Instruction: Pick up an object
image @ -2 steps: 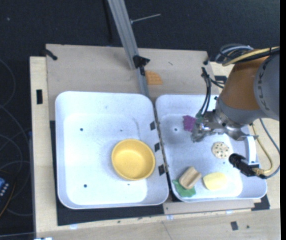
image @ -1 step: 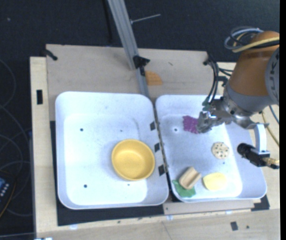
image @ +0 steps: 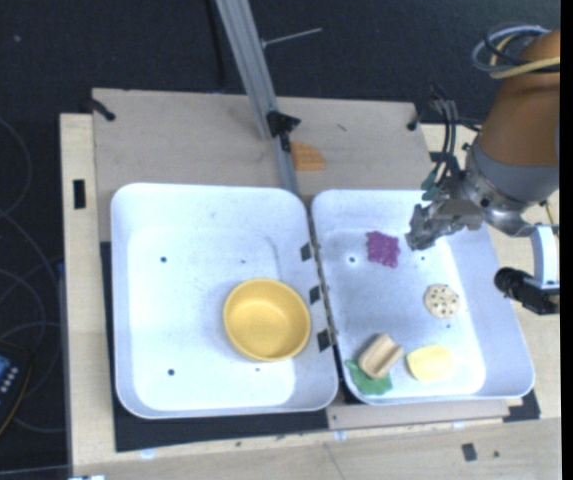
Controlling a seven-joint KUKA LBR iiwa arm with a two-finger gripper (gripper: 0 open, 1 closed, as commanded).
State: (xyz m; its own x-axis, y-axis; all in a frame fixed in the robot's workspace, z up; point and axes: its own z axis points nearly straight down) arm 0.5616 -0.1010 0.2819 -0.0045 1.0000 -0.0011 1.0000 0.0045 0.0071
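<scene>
Jaws first: honestly can't tell how they're set. That whole end of the arm (image: 514, 158) is a dark clump at this slant, hanging over the upper part of the right bin (image: 496, 298), just beside the purple thing (image: 383, 248) and a touch to its right. Nothing visibly sits between them, so I wouldn't call anything held.

Candidates all sit in the right bin. The purple thing is up top near the jaws, a speckled cookie (image: 441, 301) lies lower down toward the right wall, and near the front edge a tan block (image: 378, 353) rests on a green scrap (image: 366, 380), with a yellow lump (image: 429, 363) just beside it. The left bin (image: 166, 228) holds a yellow bowl (image: 265, 319), well apart from the arm.

What could go sideways, my guess:
- The purple thing looks small, flat and maybe floppy. If the jaws come down off-centre to the right, where they hang now, they'd likely close on bare bin floor or just nudge it toward the divider.
- Flat items like the cookie are easy to skate off of.
- The tan block and green scrap touch, so a grab there could drag both or tip the block.
- Going low near the bin wall risks a bump.
</scene>
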